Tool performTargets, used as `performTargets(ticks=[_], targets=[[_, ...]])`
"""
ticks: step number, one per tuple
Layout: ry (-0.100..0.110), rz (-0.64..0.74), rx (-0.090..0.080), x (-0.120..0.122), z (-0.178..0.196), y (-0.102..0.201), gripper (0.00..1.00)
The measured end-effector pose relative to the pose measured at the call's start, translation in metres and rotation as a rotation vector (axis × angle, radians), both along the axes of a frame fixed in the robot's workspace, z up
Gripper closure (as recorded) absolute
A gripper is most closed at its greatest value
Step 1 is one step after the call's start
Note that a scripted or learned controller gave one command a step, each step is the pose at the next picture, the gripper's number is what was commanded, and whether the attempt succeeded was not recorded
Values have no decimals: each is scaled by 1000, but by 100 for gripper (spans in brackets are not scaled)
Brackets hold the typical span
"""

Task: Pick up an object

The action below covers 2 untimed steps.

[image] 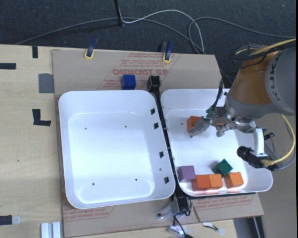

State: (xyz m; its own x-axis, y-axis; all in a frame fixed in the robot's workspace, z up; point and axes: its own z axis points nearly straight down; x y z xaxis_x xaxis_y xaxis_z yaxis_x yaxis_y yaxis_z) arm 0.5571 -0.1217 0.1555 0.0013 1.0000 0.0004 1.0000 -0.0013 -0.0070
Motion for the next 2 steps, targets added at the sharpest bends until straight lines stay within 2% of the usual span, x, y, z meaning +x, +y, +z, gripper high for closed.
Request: performTargets(ticks=[1,2], targets=[[-4,4,0,60,-68,12,0],[-6,2,0,60,-55,11,100]])
